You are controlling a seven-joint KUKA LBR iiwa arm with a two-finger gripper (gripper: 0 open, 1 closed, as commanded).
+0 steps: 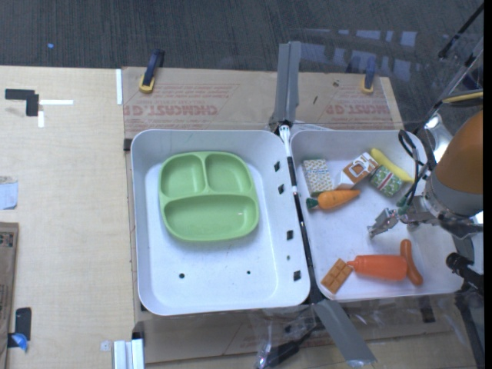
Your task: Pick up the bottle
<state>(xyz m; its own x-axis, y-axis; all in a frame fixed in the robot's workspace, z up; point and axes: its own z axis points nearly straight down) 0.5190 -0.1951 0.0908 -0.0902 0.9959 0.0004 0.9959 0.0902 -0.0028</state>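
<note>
The bottle [380,267] is lying on its side near the front edge of the right bin [346,229], long axis running left to right, cap end leftward; the gripper [382,224] is hovering just behind it, toward the bin's middle, jaws apart and holding nothing; the coming move is likely calling for a short advance toward the front edge.

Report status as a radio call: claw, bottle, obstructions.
Claw low in right bin, nothing gripped. Orange bottle lying flat near front wall, untouched. Sausage against bottle, cracker at its cap.
</note>
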